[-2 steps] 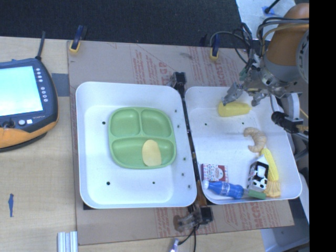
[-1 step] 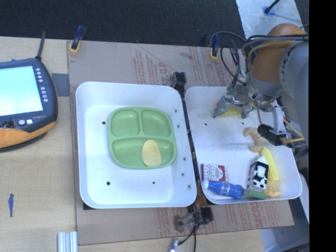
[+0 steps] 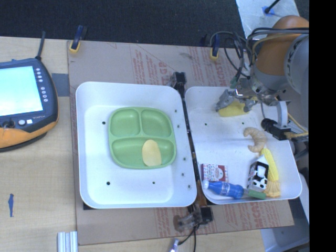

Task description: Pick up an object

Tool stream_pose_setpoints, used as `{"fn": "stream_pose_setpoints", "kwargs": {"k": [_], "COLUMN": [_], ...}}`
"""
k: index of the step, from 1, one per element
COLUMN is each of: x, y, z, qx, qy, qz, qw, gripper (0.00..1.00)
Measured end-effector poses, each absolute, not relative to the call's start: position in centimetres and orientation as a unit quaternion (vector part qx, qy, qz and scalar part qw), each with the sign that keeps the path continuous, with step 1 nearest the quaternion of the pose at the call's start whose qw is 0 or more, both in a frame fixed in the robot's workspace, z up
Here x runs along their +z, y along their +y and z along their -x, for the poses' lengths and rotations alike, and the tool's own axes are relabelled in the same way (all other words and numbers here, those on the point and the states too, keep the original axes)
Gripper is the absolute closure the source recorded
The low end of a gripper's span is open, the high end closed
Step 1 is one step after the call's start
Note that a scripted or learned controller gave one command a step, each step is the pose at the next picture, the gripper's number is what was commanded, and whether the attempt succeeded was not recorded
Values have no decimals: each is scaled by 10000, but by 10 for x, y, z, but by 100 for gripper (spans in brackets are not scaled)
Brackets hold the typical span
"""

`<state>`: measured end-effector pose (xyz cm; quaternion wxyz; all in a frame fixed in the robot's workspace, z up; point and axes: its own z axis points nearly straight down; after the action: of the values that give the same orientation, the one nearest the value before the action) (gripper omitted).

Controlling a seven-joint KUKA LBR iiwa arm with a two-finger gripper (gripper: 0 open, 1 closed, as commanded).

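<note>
At the far left a handheld control pendant (image 3: 23,101) with a lit screen lies on the bench, its left part cut off by the frame edge. Next comes the left white bin (image 3: 89,140), which holds a green divided plate (image 3: 140,137); a pale yellow oval piece (image 3: 151,153) lies in the plate's long front compartment, near its right end. A dark clamp (image 3: 179,79) sits at the top of the seam between the two bins. The right white bin (image 3: 202,101) carries most of the loose things: along its front edge, a small red-and-white packet (image 3: 213,171), a blue bottle-like item (image 3: 224,188) lying on its side just in front of it, then a black-and-white toy (image 3: 258,176) too small to identify, pressed against a yellow corn cob (image 3: 271,171). A tan, curved, knobbly piece (image 3: 255,138) lies above these. Near the bin's back edge the gripper (image 3: 234,103) is down at a yellow object (image 3: 231,110), whose upper part is hidden beneath the metal fingers (image 3: 224,100); the fingers seem to straddle it, but whether they actually clamp it or merely touch it cannot be told, nor how wide they stand. Cables blur the wrist, and the grey arm (image 3: 294,67) with its orange band (image 3: 274,51) is cut off at the right.
</note>
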<state>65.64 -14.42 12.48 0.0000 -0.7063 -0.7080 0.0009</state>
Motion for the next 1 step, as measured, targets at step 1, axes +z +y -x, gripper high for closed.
{"fn": "stream_pose_setpoints", "kwargs": {"k": [1], "x": [90], "y": [-155], "z": [-653], "qx": [63], "qy": [-7075], "qz": [7067], "qw": [61], "gripper": [0]}}
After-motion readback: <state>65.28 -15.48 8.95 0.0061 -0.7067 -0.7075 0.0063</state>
